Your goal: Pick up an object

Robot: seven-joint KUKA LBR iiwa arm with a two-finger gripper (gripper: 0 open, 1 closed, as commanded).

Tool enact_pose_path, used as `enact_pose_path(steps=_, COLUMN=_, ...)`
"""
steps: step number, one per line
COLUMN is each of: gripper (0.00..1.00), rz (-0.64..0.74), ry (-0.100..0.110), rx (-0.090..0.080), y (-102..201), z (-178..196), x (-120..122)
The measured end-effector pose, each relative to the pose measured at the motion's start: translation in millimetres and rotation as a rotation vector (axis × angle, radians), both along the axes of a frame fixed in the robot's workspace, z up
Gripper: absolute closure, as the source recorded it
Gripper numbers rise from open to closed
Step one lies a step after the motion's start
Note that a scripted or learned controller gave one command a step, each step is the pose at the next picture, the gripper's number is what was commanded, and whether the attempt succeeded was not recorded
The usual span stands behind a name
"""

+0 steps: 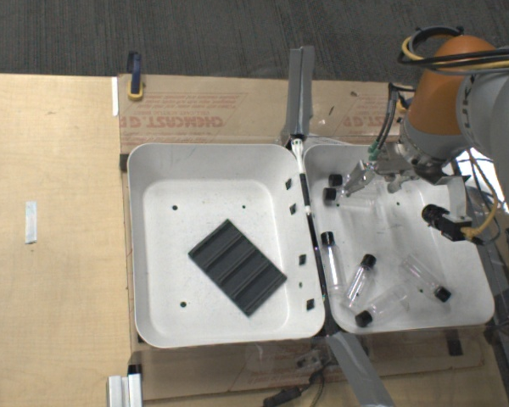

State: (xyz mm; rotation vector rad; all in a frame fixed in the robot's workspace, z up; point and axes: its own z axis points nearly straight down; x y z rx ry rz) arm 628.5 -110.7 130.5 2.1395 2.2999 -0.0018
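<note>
Camera view: clear plastic vials [360,278] with black caps lie in the right bin [471,312]; jaws' state unclear.

L bin [144,227] white w/ black dots; dark grey ribbed tray [237,267] in it. R bin [483,299] white, holds clear vials [360,279] w/ black caps. Arm [488,108] grey, orange band [445,87], yellow & black cables. Bench [47,168] light wood; brown cardboard [212,113] w/ red print at far edge. Floor dark grey.
</note>
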Motion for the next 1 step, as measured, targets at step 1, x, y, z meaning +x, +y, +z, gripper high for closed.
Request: enact_pose_path(steps=1, gripper=0.0, rz=-0.005, ry=-0.017, rx=-0.003, y=12.1, z=-26.8, x=9.4)
